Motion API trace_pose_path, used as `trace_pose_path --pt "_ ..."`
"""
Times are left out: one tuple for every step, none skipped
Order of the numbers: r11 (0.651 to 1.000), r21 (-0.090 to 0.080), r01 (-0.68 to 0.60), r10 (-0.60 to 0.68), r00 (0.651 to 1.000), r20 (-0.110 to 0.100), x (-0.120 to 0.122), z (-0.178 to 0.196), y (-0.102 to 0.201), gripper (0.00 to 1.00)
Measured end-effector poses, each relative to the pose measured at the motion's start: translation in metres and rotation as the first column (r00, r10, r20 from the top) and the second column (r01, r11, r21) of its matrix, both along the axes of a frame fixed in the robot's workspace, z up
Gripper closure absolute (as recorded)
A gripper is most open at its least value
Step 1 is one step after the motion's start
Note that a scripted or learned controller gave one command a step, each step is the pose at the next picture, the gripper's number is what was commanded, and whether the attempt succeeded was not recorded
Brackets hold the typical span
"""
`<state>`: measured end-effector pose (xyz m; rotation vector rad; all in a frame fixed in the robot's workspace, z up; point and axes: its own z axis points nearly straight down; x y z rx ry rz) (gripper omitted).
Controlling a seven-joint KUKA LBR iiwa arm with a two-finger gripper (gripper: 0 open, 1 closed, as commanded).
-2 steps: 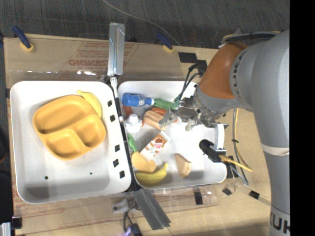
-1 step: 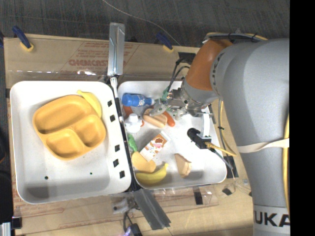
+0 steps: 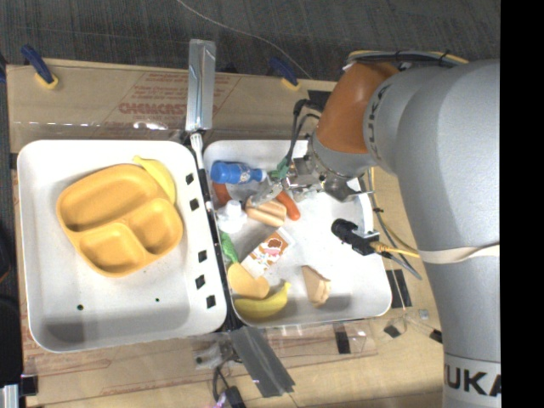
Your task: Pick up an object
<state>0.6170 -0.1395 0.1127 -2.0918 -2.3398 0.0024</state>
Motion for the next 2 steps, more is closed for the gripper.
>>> trace_pose_path --pt "0.970 -0.002 0.243 -0.243 0.970 -0.007 0.034 -0.023 0.026 0.00" --pt "0.971 -0.002 0.238 -0.238 0.971 -0.007 0.034 -0.013 0.027 1.00"
